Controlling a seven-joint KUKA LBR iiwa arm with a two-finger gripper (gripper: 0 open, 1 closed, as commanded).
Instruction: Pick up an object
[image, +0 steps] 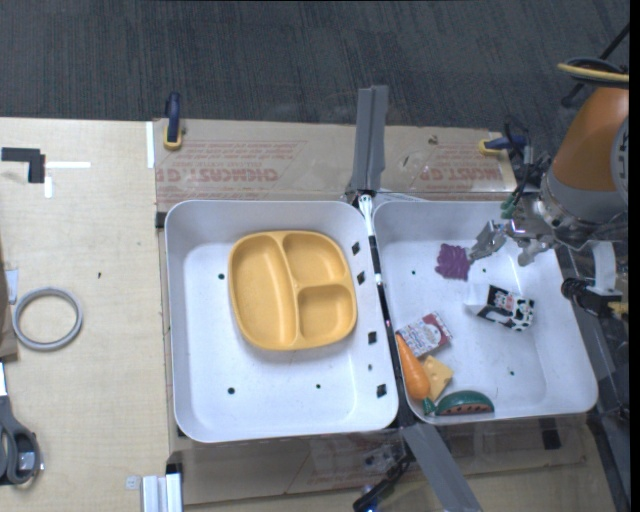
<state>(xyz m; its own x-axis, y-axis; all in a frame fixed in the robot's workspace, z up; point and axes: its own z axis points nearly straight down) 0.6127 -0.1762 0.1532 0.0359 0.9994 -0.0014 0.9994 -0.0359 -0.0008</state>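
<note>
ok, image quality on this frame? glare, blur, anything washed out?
Camera view: even light, soft shadows under the yellow divided plate; white bins bright but not blown out; small items like the purple grapes soft, labels unreadable; gripper slightly blurred, jaws hard to resolve.

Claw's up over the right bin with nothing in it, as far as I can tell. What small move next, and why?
Probably lower the claw toward the purple grape bunch. It hangs above the right bin with nothing between its fingers, and the grapes lie closest, just to its left, apart from the other items.
</note>
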